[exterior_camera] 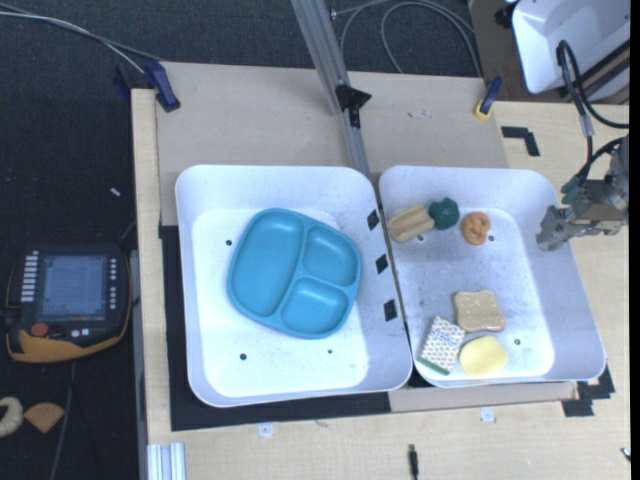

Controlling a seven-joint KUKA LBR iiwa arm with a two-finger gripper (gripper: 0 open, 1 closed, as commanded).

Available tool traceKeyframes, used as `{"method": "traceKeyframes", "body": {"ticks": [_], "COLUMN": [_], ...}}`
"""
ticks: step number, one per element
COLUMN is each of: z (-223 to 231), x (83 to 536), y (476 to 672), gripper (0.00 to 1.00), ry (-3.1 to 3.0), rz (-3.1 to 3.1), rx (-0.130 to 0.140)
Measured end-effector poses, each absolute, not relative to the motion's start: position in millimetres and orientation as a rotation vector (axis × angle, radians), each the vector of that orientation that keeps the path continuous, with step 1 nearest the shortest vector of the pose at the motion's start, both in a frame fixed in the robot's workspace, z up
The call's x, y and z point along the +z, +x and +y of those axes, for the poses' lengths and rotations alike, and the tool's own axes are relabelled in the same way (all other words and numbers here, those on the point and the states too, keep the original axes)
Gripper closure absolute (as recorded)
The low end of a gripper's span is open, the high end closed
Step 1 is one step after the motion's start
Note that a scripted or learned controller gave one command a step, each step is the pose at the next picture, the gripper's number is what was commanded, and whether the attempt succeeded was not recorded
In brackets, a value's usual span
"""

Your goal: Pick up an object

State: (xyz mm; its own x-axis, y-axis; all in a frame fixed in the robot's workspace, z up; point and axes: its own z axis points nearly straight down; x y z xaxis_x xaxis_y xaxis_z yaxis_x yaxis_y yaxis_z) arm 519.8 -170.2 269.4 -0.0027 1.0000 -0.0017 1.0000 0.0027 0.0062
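The gripper (560,230) hangs at the right rim of the right bin (560,353), outside the cluster of objects — whether it is wide or narrow cannot be told at this angle, and nothing shows in its grasp.

Candidates all lie in the right bin. Along the far side: a tan roll (409,222) touching a dark green piece (443,210), with an orange pretzel-like piece (476,227) just beside them. Near the front: a toast slice (479,311), a yellow lump (483,356) and a checkered sponge (440,345), packed close.

The left bin (200,268) holds a blue divided plate (295,272).

Judgement: the pick has not begun; the orange piece sits nearest the arm and apart from its neighbours — the easiest target.
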Motion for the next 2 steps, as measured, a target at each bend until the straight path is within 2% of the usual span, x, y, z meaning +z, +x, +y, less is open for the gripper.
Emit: {"method": "traceKeyframes", "body": {"ticks": [1,2], "z": [-112.7,-54.5], "x": [260.0,260.6], "y": [537.4,538.5], "gripper": [1.00,1.00], "ry": [2.215,2.216], "rz": [2.230,2.230], "rx": [0.002,0.001]}}
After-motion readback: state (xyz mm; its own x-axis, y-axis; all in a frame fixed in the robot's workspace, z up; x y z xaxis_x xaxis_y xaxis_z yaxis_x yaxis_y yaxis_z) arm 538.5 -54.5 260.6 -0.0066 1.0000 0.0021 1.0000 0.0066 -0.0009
